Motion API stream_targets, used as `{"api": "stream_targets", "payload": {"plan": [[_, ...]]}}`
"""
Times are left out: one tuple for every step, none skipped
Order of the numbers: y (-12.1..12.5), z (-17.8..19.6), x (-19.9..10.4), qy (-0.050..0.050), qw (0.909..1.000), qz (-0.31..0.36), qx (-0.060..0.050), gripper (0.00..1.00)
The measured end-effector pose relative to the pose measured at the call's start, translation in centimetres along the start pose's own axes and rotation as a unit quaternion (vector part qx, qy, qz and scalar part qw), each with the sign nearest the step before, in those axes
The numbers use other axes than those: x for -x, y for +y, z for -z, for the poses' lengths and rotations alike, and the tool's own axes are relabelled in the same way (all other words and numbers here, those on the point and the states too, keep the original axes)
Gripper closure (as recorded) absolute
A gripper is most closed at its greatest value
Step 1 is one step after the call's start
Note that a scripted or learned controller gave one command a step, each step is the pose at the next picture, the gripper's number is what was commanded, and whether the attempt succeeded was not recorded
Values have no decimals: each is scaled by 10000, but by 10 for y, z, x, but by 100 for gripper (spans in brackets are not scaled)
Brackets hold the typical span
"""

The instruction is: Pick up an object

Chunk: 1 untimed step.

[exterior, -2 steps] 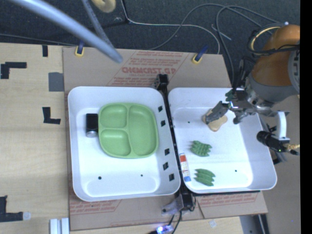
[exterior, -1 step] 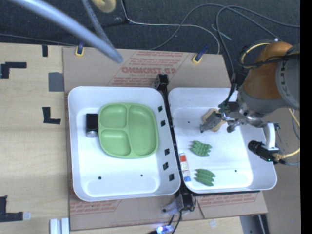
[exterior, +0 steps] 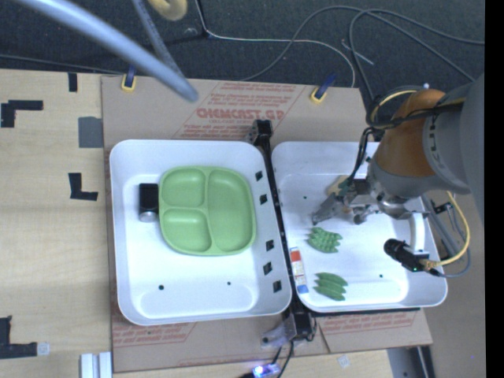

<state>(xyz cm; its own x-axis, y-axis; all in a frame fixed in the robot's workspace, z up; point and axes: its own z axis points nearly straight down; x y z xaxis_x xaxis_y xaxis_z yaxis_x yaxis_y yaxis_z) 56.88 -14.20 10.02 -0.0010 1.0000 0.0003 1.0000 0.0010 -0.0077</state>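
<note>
In the right bin [exterior: 394,290] lie a ruffled green leafy piece [exterior: 324,240], a green pea pod [exterior: 331,285] nearer the front, and a small white tube with a red band [exterior: 297,264] against the left wall. My gripper [exterior: 335,205] hangs low over the bin's middle, just above and behind the leafy piece. I see nothing held in it. The grey arm with its orange band [exterior: 409,144] comes in from the right and hides the back right of the bin.
The left bin [exterior: 130,290] holds a green divided plate [exterior: 209,209] and a small black block [exterior: 148,199] beside it. A black divider [exterior: 272,211] runs between the bins. Cables [exterior: 449,235] loop off the wrist over the right bin's edge.
</note>
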Motion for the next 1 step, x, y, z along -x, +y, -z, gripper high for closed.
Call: {"api": "stream_targets", "payload": {"plan": [[1,14,-1,-1,10000,8,23,100]]}}
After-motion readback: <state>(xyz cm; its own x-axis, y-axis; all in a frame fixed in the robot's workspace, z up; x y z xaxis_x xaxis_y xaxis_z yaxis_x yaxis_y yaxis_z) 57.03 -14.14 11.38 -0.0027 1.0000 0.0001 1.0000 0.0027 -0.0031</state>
